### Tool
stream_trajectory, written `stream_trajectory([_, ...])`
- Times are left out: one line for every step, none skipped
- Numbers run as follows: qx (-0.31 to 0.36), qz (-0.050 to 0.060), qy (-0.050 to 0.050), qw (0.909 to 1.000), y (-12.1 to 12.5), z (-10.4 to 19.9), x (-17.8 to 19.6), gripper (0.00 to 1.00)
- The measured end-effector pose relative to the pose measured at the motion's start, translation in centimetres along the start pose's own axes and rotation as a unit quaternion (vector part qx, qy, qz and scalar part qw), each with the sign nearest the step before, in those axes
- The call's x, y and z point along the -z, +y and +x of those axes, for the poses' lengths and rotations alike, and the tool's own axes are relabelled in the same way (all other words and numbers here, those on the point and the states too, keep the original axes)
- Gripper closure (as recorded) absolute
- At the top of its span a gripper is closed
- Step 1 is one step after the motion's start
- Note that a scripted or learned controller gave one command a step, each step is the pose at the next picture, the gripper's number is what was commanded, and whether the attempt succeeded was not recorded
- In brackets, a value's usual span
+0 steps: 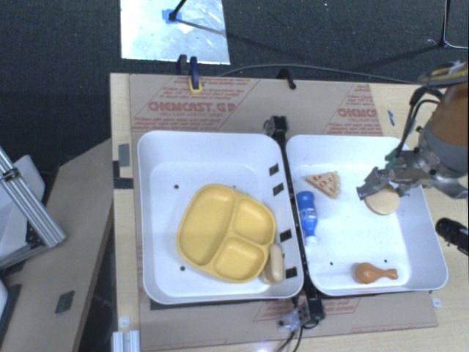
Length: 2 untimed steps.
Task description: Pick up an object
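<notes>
White bins (220,149) rest on brown board (220,101) over dark carpet (58,50); whether the jaws (377,185) grip anything is unclear.

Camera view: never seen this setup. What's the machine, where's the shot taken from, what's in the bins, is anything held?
One camera, fixed above the bench, looks down at a slant. The grey and orange arm reaches in from the right; its hand hangs over the right bin, just above a round tan disc. I cannot tell whether anything is held. That bin also has a toy pizza slice, a blue bottle and a toy drumstick. The left bin holds a yellow divided tray with a small beige piece beside it.
</notes>
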<state>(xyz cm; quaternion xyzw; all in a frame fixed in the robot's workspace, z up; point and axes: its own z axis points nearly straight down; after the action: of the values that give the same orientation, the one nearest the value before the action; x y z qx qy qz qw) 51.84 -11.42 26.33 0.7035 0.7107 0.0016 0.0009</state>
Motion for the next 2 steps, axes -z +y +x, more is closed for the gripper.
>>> stream_trajectory([0.0, 0.0, 0.0, 1.0, 2.9, 5.3, -0.4, 1.0])
stream_trajectory([0.0, 0.0, 0.0, 1.0, 4.5, 10.4, -0.1, 1.0])
